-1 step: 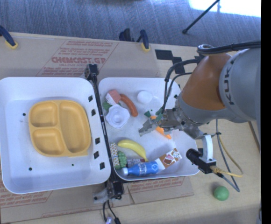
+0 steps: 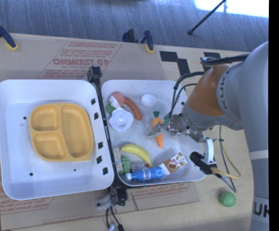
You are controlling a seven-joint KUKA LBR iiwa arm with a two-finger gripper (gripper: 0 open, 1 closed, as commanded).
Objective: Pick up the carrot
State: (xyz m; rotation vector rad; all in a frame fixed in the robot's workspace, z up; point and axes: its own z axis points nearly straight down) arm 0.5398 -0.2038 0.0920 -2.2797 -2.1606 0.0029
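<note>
The right bin (image 2: 111, 88) is crowded. The carrot (image 2: 157, 128) lies near its middle with the gripper (image 2: 164, 129) right at it, seemingly touching, though the fingers are too blurred to judge. To the carrot's left there is a strip of bare white floor before the white cup (image 2: 120, 120) and the sausage (image 2: 132, 108). An egg (image 2: 148, 99) sits above it, apart. Below, the banana (image 2: 136, 152), a blue bottle (image 2: 145, 174) and a small carton (image 2: 174, 163) line the near wall (closing off that side). The left bin (image 2: 5, 129) holds a yellow divided tray (image 2: 61, 131), with open floor all around it.
</note>
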